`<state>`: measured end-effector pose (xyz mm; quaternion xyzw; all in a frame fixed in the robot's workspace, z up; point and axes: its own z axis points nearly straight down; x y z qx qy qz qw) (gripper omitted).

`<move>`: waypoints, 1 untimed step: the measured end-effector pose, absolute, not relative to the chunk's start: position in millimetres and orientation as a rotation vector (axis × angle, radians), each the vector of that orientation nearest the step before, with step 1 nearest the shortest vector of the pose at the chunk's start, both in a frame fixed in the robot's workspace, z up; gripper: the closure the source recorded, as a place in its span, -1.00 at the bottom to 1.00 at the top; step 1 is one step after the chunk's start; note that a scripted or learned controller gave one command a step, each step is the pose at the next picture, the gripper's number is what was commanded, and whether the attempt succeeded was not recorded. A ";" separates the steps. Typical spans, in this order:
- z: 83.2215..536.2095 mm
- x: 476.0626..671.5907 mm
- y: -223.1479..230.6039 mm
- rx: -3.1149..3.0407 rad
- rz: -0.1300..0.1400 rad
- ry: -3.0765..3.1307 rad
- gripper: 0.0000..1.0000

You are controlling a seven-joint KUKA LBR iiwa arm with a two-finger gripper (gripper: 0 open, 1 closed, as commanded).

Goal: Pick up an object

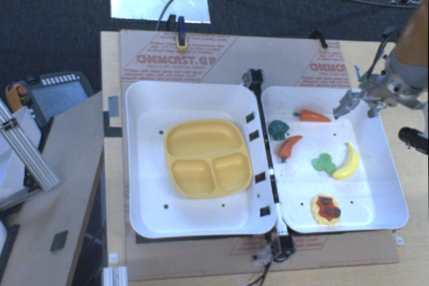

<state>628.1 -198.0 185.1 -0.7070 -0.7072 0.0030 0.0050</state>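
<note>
While the arm reaches in from the right, the scene reads as follows.

Arm: grey body with an orange band at the right edge, above the far right corner of the right bin.
Gripper: over the upper right part of the right bin; its 2 fingers are spread apart with nothing between them, one tip just right of the carrot, the other nearer the bin's right wall.
Right bin: shallow and white, holding 6 toy foods.
Carrot: orange, lying flat near the far wall, closest to the gripper.
Broccoli: dark green, by the divider, left of the carrot.
Chili pepper: red-orange, lying at a slant just below the broccoli.
Green piece: leafy, mid-bin, touching or just beside the banana; I cannot tell which.
Banana: yellow, curved, to the right of the green piece.
Pizza slice: yellow with red topping, near the front wall, apart from the rest.
Left bin: white, side by side with the right one.
Tray: yellow, 3 compartments, lying in the middle of the left bin.
</note>
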 end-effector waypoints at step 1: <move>193.1 631.4 -197.5 -2.219 -0.001 -2.226 -1.00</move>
